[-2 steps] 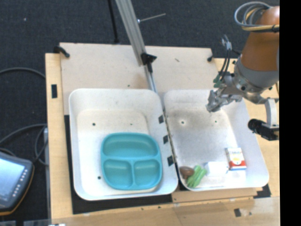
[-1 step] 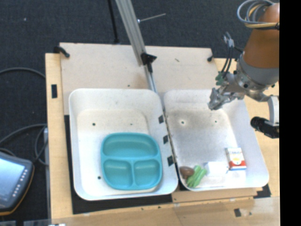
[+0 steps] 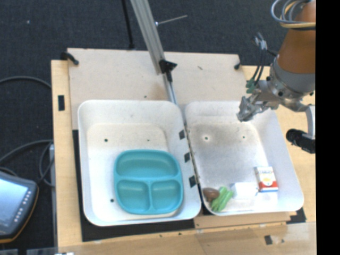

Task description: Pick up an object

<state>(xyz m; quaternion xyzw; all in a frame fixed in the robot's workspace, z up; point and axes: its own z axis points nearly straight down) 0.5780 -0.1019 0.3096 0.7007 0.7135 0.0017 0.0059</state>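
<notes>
My gripper [image 3: 245,112] hangs over the far right part of the right bin [image 3: 223,142], well above its floor, with nothing visible between its fingers. Along that bin's near edge lie a small brown object [image 3: 211,193], a green object [image 3: 224,198], a white block [image 3: 245,189] and a red and white box [image 3: 266,179]. All of these sit far in front of the gripper.
The left bin [image 3: 101,126] holds a teal divided plate [image 3: 149,182] in its near half. A slanted metal pole [image 3: 151,33] rises behind the gap between the bins. A tablet [image 3: 13,201] lies off the bench at the lower left.
</notes>
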